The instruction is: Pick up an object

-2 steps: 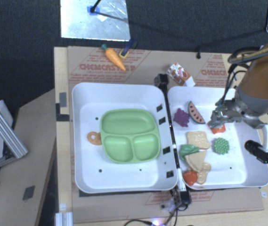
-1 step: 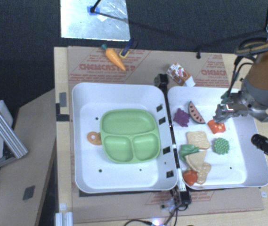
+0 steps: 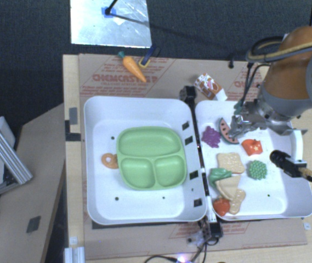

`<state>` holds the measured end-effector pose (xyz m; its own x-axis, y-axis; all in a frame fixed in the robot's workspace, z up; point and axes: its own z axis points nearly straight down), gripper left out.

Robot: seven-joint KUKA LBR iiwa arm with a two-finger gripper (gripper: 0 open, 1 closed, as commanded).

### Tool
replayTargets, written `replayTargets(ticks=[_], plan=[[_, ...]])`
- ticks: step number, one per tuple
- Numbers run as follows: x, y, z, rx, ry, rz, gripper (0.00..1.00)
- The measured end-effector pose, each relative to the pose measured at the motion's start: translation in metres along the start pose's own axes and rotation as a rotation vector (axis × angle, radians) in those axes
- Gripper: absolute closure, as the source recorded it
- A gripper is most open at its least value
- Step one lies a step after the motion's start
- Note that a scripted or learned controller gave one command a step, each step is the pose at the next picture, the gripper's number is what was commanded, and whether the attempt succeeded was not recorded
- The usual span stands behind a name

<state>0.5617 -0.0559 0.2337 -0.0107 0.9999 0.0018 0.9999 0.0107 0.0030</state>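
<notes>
The gripper (image 3: 238, 122) hangs low over the far part of the right bin (image 3: 295, 201), just above a watermelon slice (image 3: 225, 131); whether its jaws are spread or pressed together cannot be told from this angle. The slice lies flat near the bin's far-left corner, beside a purple grape bunch (image 3: 211, 137) and left of a red strawberry-like piece (image 3: 251, 146). It looks like light, stiff toy plastic — likely smooth and a little slippery — so a pinch across its thin curved rind seems the safest hold. Nearer lie a cracker (image 3: 231, 161), a green broccoli-like piece (image 3: 257, 170) and more toy food, closely packed, leaving little room for fingers. The left bin (image 3: 98, 147) holds a green divided plate (image 3: 150, 158) and a small pretzel (image 3: 109, 160). On the cardboard beyond rest a carrot (image 3: 134, 68) and a wrapped snack (image 3: 207, 85).
</notes>
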Motion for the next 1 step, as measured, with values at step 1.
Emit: replayTargets(ticks=[1], plan=[[0.0588,-0.0002,0.0151,0.003,0.001,0.000,1.00]])
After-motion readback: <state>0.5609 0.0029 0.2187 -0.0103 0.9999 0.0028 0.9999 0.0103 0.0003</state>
